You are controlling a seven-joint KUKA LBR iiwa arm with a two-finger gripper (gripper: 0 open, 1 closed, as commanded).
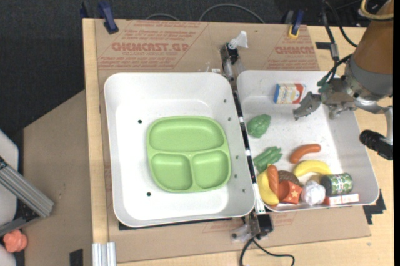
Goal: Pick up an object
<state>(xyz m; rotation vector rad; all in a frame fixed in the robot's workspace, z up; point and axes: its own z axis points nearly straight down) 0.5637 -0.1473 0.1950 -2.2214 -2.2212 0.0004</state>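
Observation:
My gripper (324, 108) hangs over the upper right of the right bin (347, 133), its two grey fingers (305, 108) spread open with bare bin floor between them. A small white carton with a blue and red label (289, 93) lies just left of the fingers, apart from them. Below are a green lumpy toy (258, 125), a dark green leafy toy (267, 157), an orange-red sausage (305, 151) and a yellow banana (311, 167). Several more toys crowd the bin's front edge, among them a green can (340, 183) and a red piece (290, 193).
The left bin (125, 108) holds a green three-compartment plate (187, 152). A clamp and cable stand at the back between the bins (231, 55). The arm's orange band (378, 46) and a black bracket (375, 143) sit at the right bin's right side.

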